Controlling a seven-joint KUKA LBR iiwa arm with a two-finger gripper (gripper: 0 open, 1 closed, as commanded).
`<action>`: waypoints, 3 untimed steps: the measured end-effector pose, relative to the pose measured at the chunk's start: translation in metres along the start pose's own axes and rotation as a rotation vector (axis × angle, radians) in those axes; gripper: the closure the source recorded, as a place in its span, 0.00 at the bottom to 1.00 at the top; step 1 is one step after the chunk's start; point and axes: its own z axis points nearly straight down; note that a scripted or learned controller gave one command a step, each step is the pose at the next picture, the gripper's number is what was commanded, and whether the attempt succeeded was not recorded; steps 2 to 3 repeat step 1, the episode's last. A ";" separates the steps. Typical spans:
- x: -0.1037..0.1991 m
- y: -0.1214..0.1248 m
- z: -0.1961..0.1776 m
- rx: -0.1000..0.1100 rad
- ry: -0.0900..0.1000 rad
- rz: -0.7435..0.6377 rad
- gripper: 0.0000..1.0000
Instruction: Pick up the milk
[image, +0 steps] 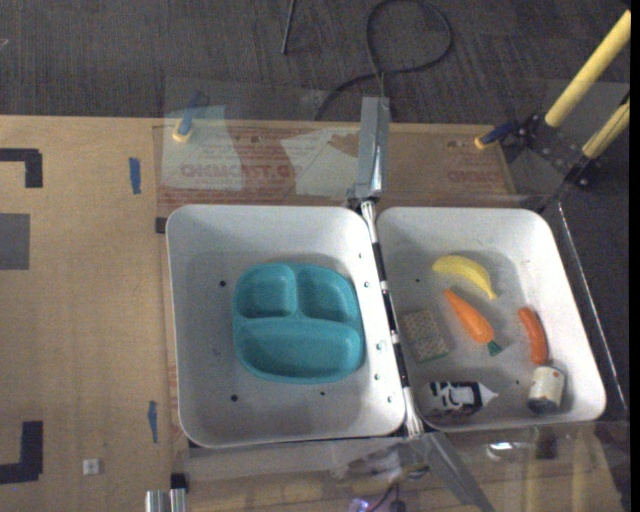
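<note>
The milk (458, 396) is a small black-and-white carton lying on its side in the right bin (572, 290), near that bin's front left corner. It rests close to the divider between the two bins. Nothing touches it or covers it.
The right bin also holds a yellow banana (465, 272), an orange carrot (470, 318), a tan waffle-like square (426, 334), an orange sausage (534, 335) and a small pale can (546, 388). A teal divided plate (297, 322) lies in the left bin (200, 300). Yellow poles (590, 70) stand back right.
</note>
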 end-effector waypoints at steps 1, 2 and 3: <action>0.000 0.000 0.000 0.000 0.000 -0.281 1.00; 0.000 0.000 0.000 0.000 0.000 -0.281 1.00; 0.000 0.000 0.000 0.000 0.000 -0.281 1.00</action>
